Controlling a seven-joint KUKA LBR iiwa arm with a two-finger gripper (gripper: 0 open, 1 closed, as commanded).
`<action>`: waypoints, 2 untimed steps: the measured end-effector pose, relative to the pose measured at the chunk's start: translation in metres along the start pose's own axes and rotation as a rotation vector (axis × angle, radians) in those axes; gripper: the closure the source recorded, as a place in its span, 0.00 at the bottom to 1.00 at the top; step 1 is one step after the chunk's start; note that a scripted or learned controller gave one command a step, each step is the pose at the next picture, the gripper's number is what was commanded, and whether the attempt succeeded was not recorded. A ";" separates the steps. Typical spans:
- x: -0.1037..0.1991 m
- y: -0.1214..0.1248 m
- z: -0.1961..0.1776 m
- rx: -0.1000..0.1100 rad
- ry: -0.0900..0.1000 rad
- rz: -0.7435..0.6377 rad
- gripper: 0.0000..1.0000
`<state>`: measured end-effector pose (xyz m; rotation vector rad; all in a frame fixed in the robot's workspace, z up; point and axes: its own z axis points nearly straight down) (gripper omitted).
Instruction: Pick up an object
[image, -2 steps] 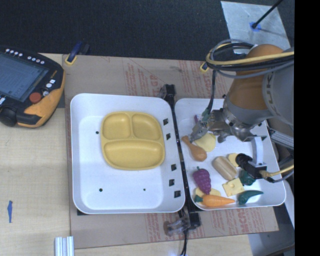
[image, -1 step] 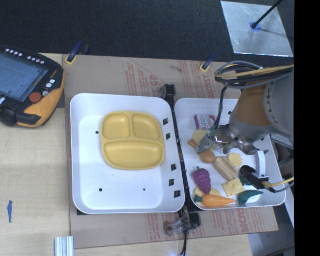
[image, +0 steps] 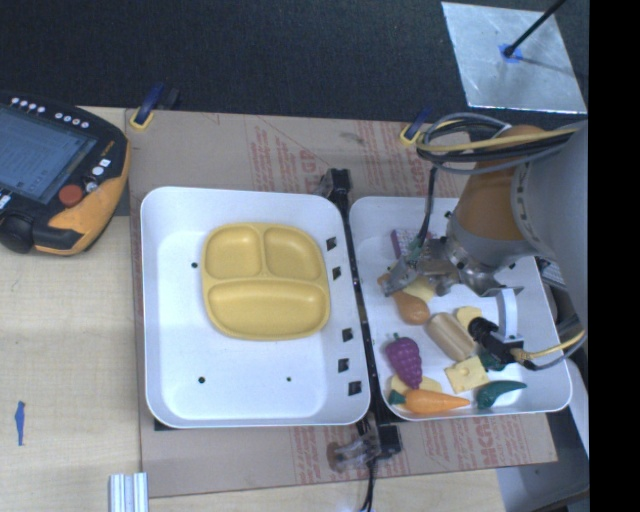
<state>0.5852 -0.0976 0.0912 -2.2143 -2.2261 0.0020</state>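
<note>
My gripper (image: 408, 274) hangs low over the upper left part of the right bin (image: 372, 225), its arm coming in from the right. Just below the fingertips lies a brown egg-shaped toy (image: 411, 307) with a pale yellow piece beside it. Toy food fills the bin's lower half: a purple grape bunch (image: 403, 355), an orange carrot (image: 435, 402), a tan bread roll (image: 449, 336), a cheese wedge (image: 465, 375) and a teal piece (image: 495, 392). A small purple item (image: 396, 243) lies near the gripper's upper side.
The left bin (image: 170, 330) holds a yellow divided plate (image: 266, 280). A teach pendant (image: 55, 185) sits on the bench at far left. Black clips run along the seam between the bins. Cables loop over the arm's wrist.
</note>
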 end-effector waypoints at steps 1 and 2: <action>0.005 -0.012 -0.004 0.004 0.001 0.003 0.00; 0.004 -0.011 -0.015 0.004 0.000 0.000 1.00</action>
